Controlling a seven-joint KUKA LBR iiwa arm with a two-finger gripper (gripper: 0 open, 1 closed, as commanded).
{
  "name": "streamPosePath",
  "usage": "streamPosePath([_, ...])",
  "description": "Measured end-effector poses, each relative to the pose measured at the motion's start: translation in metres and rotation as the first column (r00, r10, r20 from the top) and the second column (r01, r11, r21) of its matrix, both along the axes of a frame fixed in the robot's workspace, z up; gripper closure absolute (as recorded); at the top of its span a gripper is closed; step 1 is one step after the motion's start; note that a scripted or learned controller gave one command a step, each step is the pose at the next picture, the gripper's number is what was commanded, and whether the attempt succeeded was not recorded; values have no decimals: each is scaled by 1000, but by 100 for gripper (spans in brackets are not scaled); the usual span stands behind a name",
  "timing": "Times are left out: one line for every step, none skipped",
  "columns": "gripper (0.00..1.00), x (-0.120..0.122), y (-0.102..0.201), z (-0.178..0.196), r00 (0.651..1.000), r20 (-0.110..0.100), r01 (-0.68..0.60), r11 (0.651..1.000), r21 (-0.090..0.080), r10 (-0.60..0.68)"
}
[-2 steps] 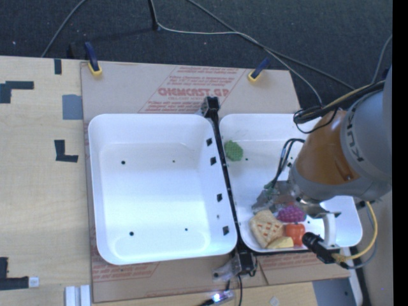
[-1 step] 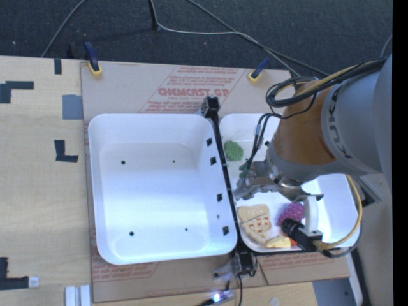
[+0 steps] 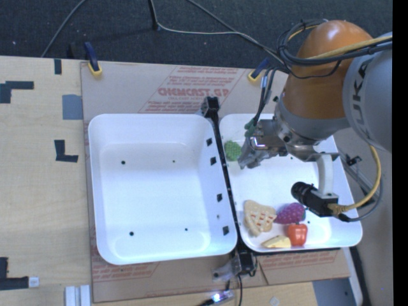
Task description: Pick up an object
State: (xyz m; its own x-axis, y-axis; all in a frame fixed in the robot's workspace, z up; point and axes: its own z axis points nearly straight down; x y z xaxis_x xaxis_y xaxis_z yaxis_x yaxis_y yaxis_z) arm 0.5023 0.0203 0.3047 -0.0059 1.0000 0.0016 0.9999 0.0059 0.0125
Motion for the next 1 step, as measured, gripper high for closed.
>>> streamPosePath([100, 48, 64, 111, 1000, 2, -3, 1000, 1, 3])
